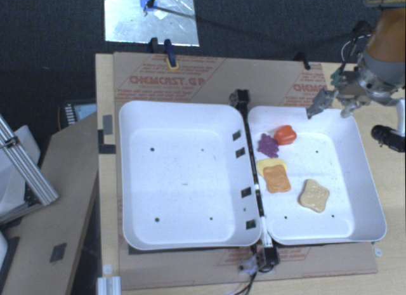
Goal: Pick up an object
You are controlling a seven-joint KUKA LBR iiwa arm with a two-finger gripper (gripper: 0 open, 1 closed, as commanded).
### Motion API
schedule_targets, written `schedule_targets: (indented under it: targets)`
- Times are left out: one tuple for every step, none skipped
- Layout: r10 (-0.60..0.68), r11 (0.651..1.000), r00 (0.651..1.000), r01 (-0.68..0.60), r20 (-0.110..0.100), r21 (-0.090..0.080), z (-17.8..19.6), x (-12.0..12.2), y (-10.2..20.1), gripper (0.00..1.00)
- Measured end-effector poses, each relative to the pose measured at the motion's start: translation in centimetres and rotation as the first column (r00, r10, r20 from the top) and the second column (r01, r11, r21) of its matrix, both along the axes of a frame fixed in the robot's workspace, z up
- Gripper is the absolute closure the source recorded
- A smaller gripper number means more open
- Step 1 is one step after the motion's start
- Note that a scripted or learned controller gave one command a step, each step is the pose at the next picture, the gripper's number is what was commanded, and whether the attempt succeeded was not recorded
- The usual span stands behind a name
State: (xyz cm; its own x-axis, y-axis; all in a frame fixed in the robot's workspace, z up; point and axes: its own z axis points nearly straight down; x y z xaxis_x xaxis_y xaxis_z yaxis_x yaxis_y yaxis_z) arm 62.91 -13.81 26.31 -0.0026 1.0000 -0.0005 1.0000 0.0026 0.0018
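The jaws (331, 103) hang at the upper right of the frame, above the far rim of the right bin (361, 160), spread apart with nothing between them. The grey arm (384, 59) with its orange band enters from the right edge. Four small objects lie in the left half of the right bin: an orange-red piece (285, 135) nearest the top, a purple piece (268, 145) just beside it on the left, an orange flat piece (276, 178) below, overlapping a yellow piece (262, 167), and a tan piece (314, 195) lower right of those, apart from them. The left bin (127, 160) sits alongside, on the worktop (190, 75).
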Motion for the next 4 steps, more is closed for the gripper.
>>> schedule_targets:
  targets:
    - [0.003, 1.0, 1.0, -0.003, 0.004, -0.001, 1.2, 0.1, 0.0, 1.0]
    - [0.007, 1.0, 1.0, -0.007, 0.016, -0.001, 13.2, 2.7, 4.0, 1.0]
    - [-0.008, 1.0, 1.0, 0.008, 0.007, -0.004, 19.7, -3.9, -2.5, 1.0]
    - [-0.008, 1.0, 1.0, 0.008, 0.009, -0.004, 27.8, -12.5, -6.6, 1.0]
